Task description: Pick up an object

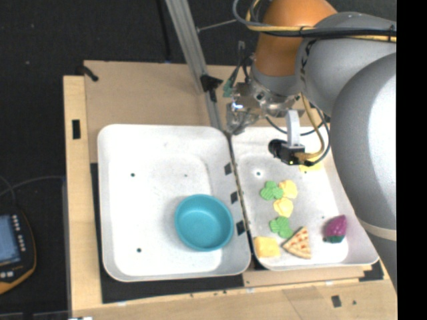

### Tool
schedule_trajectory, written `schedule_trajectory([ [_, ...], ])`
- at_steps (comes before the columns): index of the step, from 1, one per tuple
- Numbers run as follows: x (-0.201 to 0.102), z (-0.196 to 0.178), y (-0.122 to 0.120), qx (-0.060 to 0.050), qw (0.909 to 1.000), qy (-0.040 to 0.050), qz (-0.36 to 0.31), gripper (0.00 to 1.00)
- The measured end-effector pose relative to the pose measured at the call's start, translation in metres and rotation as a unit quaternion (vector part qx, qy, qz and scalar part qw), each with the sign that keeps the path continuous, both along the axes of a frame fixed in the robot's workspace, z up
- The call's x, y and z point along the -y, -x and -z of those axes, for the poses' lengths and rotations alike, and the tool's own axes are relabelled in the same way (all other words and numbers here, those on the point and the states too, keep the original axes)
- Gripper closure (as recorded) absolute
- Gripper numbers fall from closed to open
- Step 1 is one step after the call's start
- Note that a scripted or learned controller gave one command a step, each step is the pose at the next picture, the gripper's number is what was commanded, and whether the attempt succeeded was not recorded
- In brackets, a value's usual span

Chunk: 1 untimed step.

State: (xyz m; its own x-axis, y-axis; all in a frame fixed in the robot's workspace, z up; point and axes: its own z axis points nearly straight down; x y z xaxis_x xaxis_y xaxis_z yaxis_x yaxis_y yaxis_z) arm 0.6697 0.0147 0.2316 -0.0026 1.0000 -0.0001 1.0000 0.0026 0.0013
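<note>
My gripper [235,120] hangs below the orange-banded wrist, over the back edge where the two bins meet. It is apart from the toys. The right bin [313,262] holds small toy foods toward its front: a green leafy piece [271,192], two yellow pieces [288,190] [283,207], another green piece [281,227], a yellow wedge [267,247], a pizza slice [297,243] and a purple piece [335,227]. A blue bowl [203,222] sits at the front right of the left bin [133,159].
A grey metal strut [190,42] slants down from the top to the bins' back edge beside the gripper. A black part on the arm [287,151] hangs over the right bin's back, with a yellow bit [311,167] beside it. The arm's big grey body covers the right side.
</note>
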Motion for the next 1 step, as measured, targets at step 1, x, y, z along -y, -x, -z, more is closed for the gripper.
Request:
schedule_trajectory([
  [1, -0.0422, -0.0094, -0.0113, 0.0, 1.0, 0.0001, 0.0, 1.0],
])
